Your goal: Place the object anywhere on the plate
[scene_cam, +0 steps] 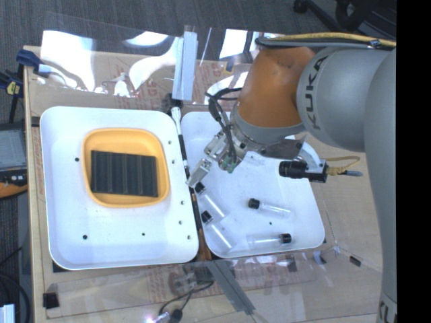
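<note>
**benchwatcher:** Left bin (pixel 60 180) is smooth white plastic, shallow with rounded corners, and there's a yellow plate (pixel 124 143) in it, a rounded-square shape with a raised rim. On the plate's middle sits a dark ribbed insert (pixel 125 173), matte, with parallel ridges.

**tubecounter:** And the right bin (pixel 306 210) has the clear plastic tubes with black caps. One (pixel 269 208) lies right of center, one (pixel 269 239) near the front wall, and another one (pixel 217 226) by the left wall, all flat on the floor and apart from each other. None on the plate.

**benchwatcher:** The arm (pixel 337 86) is glossy grey with that orange band (pixel 273 86). The gripper (pixel 201 173) hangs low at the right bin's left edge, metallic. There's what looks like a clear tube by its tip, but whether the fingers are apart or closed on it, honestly can't tell.

**tubecounter:** Same here, too small and blurry.
</note>
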Robot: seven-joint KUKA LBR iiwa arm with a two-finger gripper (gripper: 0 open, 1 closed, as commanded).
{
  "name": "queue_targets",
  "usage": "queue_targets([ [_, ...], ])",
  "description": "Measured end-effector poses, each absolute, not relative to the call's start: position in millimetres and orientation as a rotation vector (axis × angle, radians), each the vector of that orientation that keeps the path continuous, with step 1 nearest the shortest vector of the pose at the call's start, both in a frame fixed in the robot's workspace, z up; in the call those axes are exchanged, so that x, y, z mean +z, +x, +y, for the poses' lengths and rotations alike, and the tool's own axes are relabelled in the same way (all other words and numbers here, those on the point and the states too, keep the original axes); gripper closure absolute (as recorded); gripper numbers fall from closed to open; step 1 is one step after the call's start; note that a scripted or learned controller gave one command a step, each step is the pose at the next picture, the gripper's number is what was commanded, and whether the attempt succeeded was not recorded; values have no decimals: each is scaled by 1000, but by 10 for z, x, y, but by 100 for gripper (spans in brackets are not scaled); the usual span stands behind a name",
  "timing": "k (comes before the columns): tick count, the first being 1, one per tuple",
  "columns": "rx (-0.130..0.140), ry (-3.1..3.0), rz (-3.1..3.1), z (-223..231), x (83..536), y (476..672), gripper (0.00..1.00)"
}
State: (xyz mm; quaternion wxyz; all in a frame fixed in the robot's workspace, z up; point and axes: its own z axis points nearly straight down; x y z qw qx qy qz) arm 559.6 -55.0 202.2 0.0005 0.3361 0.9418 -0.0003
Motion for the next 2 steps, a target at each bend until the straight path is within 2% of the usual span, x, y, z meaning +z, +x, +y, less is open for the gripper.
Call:
queue_targets([
  [1, 0, 907, 3006, 17, 2429, 5361, 0],
  [2, -2, 704, 3062, -586, 2236, 5969, 0],
])
